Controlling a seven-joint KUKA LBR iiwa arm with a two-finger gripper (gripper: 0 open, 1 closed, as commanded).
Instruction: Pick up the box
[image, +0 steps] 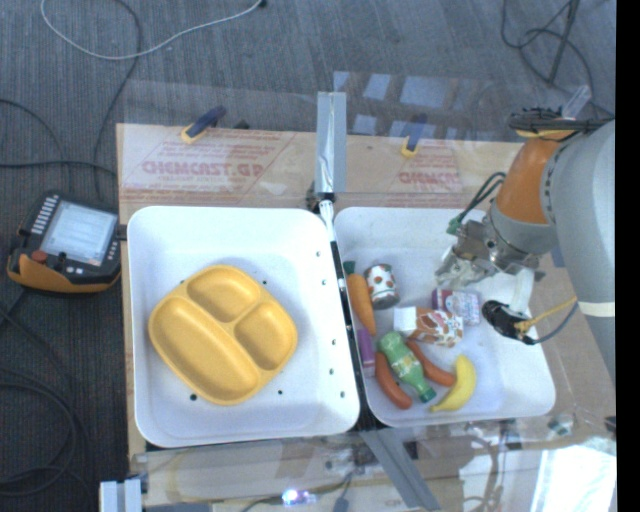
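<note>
Whether the fingers of the gripper (458, 268) were spread or clenched could not be told; they blurred into the grey wrist hardware, and nothing showed plainly between them. The gripper hung low over the upper right part of the right bin (520, 400), with the orange band of the arm (525, 190) rising behind it toward the right edge of the frame.

Just below the gripper lay the box (461, 303), small, pink and white, resting on the bin floor and seemingly apart from the gripper. An orange-patterned packet (439, 327) touched the box's lower left side, and a small white block (404, 319) sat just left of that. Further left stood a red-and-white can (381, 285), with a carrot (361, 303) lying along the bin's left wall. Toward the bottom of the bin lay a green bottle (405, 365), a red sausage-like piece (392, 383) and a banana (457, 385), close together.

In the left bin (170, 230) a yellow divided plate (224, 332) sat near the middle. A teach pendant (65, 245) lay on the floor at the frame's left edge.
</note>
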